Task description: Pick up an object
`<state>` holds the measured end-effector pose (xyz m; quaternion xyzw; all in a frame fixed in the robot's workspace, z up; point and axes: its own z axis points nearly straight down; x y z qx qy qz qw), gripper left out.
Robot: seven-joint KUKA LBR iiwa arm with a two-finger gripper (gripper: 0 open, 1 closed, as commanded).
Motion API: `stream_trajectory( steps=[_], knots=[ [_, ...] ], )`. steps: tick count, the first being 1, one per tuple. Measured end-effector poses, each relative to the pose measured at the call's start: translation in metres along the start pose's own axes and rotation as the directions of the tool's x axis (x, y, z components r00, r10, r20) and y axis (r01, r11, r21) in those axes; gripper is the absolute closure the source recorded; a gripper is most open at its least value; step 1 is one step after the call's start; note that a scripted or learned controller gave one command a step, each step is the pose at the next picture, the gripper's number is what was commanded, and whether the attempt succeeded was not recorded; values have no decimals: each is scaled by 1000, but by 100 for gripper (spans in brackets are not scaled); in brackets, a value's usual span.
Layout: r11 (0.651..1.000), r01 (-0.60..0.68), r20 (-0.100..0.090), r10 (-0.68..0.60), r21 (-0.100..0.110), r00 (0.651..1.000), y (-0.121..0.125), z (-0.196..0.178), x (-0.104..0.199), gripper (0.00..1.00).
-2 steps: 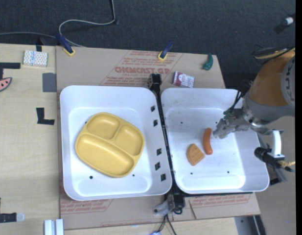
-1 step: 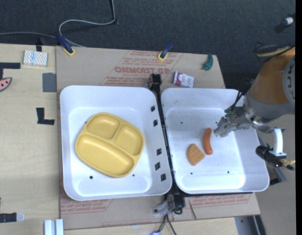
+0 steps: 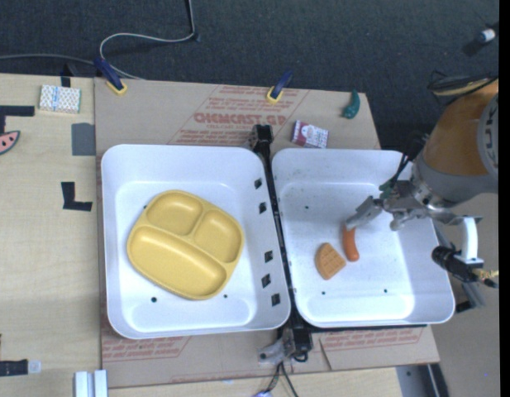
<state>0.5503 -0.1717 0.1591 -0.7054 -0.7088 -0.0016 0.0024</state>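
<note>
A small orange carrot-like piece [image 3: 350, 245] lies in the right white bin [image 3: 321, 308], with a tan bread-shaped piece [image 3: 329, 260] just to its lower left. My gripper [image 3: 374, 219] hangs over the bin's middle right, just above and to the right of the orange piece. Its fingers are spread open, and one grey finger [image 3: 359, 216] points down-left toward the orange piece. Nothing sits between them. A yellow divided tray [image 3: 185, 243] rests in the left white bin [image 3: 122, 304].
A black divider [image 3: 271, 222] runs between the two bins. A small red-and-white packet [image 3: 309, 134] and a green item [image 3: 352, 104] lie on the cardboard behind the right bin. The grey arm with its orange band [image 3: 457, 139] comes in over the bin's right rim.
</note>
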Motion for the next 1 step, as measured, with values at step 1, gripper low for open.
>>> stream_trajectory(
  steps=[1],
  knots=[
    [1000,1,-1,-1,0,1000,1,-9,1,100]
  ],
)
